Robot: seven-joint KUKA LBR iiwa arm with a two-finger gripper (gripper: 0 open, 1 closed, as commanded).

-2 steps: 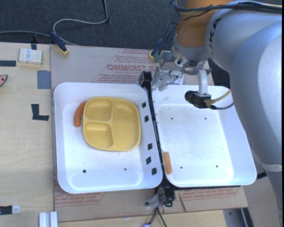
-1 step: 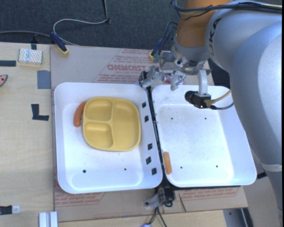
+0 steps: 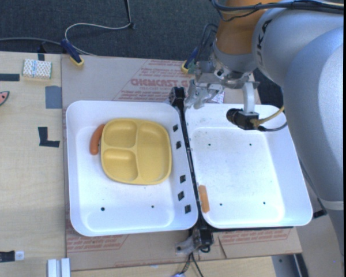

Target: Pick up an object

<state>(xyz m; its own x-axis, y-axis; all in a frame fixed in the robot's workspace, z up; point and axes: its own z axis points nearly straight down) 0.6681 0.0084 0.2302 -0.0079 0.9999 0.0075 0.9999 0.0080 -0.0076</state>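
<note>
I am hanging my pincer point(image 3: 205, 94) over the far rim of the right bin point(image 3: 288, 209), close to the black divider point(image 3: 184, 154) where the two bins meet; from this slant I cannot tell how the pincer is set, and I am seeing nothing carried under it. Candidate objects: a small orange carrot-like piece point(image 3: 203, 198) is lying in the right bin, hard against its left wall at the near end; a yellow sectioned plate point(image 3: 136, 151) is sitting flat in the left bin point(image 3: 81, 212), with an orange sausage-like piece point(image 3: 95, 139) tucked just beside its left edge, touching or nearly so. I am judging the step in hand as the approach, with nothing picked yet. The carrot piece looks the nearest choice, being in the bin I am already over, but its side is pressed to the wall, so I am thinking a descent with the pincer aligned along the wall would serve better than one across it, since a tip on the wall side has no gap to enter. The middle of the right bin is giving me open floor to travel toward the near end. The sausage piece is squeezed between plate and bin wall, with tighter room. The plate is broad and shallow, likely needing a rim pinch.
</note>
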